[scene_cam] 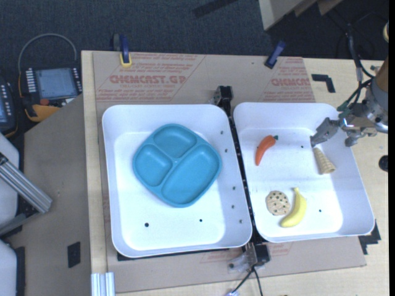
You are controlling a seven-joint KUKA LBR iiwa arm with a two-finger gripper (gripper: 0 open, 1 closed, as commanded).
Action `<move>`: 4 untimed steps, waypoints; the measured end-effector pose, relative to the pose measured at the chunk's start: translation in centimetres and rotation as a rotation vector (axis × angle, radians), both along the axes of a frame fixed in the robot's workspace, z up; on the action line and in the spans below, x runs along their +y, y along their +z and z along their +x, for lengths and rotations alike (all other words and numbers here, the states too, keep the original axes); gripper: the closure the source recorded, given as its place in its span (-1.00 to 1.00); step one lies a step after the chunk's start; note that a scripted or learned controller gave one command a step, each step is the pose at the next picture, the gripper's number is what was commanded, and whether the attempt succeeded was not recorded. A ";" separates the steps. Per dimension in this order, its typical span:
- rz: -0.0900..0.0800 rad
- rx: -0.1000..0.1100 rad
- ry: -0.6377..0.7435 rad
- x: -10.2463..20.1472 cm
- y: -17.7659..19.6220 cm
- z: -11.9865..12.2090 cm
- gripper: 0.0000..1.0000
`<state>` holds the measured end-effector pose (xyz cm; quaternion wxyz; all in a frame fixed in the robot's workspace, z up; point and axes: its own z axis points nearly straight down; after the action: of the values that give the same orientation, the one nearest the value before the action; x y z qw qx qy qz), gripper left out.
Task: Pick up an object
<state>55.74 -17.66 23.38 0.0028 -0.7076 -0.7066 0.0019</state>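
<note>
From my remote seat: dark blue-grey carpet (154, 11) around a brown-paper-covered bench (185, 79), handheld control pendant (54, 82) on the floor at ten o'clock, aluminium rail (24, 187) at eight o'clock, even light.

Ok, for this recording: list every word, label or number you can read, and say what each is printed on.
"CHEMCAST.G.P": red print on the brown protective sheet above the left bin; the last letters are uncertain.
A second red print on the same sheet above the right bin looks like the same brand, but is too blurred to read for certain.
The screen of the handheld pendant at far left: too small to read.
</note>
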 end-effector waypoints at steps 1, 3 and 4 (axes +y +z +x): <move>-0.001 -0.006 0.001 0.0 0.3 0.2 -1.00; 0.001 0.000 0.001 -0.9 -10.8 -0.2 -1.00; 0.008 -0.002 0.005 -0.4 -15.0 -0.1 -1.00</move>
<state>55.60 -18.10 8.33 0.0047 -0.7059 -0.7083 -0.0017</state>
